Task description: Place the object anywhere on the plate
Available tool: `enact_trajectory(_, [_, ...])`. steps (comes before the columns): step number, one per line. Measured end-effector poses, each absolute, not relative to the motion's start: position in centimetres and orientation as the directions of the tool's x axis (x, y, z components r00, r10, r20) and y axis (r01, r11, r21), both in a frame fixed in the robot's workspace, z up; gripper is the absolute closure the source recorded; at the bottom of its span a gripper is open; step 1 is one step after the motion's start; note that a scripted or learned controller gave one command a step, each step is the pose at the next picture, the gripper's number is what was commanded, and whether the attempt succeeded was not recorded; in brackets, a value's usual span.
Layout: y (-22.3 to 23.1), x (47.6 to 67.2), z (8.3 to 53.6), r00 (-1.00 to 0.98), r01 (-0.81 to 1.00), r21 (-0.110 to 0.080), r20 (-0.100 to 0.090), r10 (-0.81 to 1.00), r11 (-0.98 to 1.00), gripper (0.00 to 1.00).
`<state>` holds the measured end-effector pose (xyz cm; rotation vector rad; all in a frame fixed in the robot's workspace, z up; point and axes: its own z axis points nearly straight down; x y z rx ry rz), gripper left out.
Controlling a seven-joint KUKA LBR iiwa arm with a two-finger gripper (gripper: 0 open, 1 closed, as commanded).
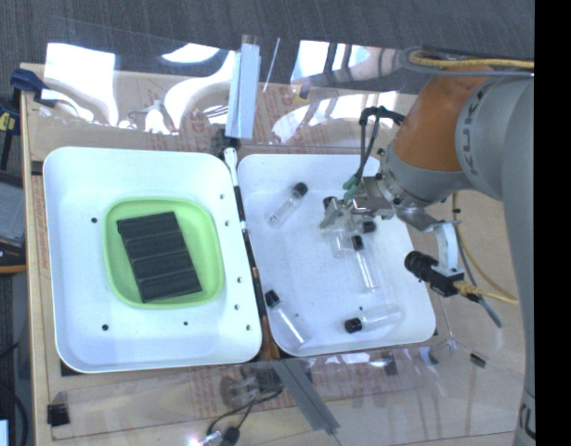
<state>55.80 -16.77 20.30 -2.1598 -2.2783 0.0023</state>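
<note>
A lime-green plate [209, 249] lies in the left bin [71, 323], and a dark grey ribbed block [158, 255] rests on it. Several clear vials with black caps lie in the right bin [304, 249]: one at the upper left [287, 204], one near the front left [283, 316], one at the front [370, 321]. Two more vials [359, 258] lie close together near the middle. My gripper [344, 214] is low over the right bin, just above those middle vials. Whether it touches or holds one is hidden by the wrist.
The grey arm with its orange band [434, 137] reaches in from the right over the right bin's far corner. A black cable fitting [426, 269] hangs over that bin's right edge. A metal bar [243, 91] stands behind the bins.
</note>
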Motion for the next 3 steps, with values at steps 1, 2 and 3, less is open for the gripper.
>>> enact_trajectory(1, [-6.8,55.6,19.9,-0.290,0.957,-0.006,0.003,0.957,0.290,1.00])
enact_trajectory(2, [3.5,57.9,19.1,-0.402,0.916,-0.003,0.001,0.916,0.402,1.00])
enact_trajectory(3, [3.5,57.9,19.1,-0.402,0.916,-0.003,0.001,0.916,0.402,0.00])
